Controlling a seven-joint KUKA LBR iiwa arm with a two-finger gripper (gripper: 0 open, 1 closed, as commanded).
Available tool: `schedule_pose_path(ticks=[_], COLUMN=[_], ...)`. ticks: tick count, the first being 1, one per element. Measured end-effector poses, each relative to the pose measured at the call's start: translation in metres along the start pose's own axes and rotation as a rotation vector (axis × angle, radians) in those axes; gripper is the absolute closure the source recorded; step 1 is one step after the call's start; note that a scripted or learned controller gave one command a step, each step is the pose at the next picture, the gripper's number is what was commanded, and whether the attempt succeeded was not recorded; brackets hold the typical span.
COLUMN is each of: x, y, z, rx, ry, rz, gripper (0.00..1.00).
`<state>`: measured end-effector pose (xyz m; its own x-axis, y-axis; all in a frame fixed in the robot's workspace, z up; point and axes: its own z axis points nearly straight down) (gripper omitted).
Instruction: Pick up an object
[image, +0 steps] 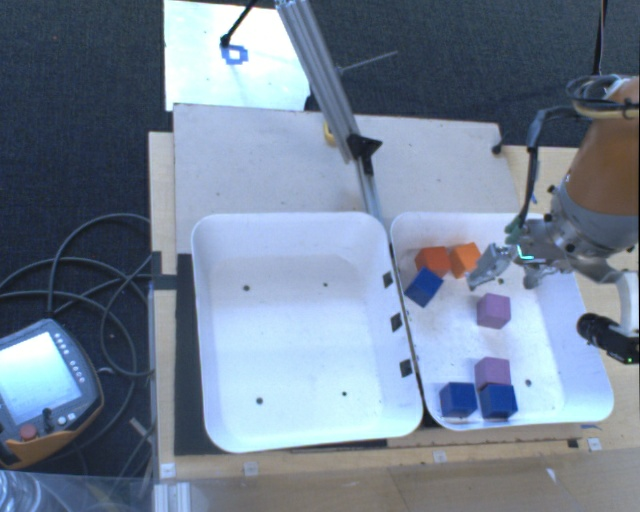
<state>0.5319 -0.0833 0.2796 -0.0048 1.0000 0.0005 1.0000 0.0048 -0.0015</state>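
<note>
Purple cube (493, 310), small, likely light and rigid, lying in the right bin (590, 395) just below the pincer (487, 272), best gripped across two flat opposite faces; pincer state cannot be told; orange blocks (447, 260) close alongside.
</note>
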Motion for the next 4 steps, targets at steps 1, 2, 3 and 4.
schedule_pose_path(ticks=[1, 2, 3, 4], x=[0.000, 0.002, 0.006, 0.001], y=[0.001, -0.009, -0.013, -0.016], z=[-0.002, 0.048, 0.091, 0.135], rx=[-0.004, 0.001, 0.002, 0.002], ry=[0.000, 0.000, 0.001, 0.001], rz=[0.002, 0.003, 0.003, 0.004], gripper=[0.00, 0.00, 0.00, 0.00])
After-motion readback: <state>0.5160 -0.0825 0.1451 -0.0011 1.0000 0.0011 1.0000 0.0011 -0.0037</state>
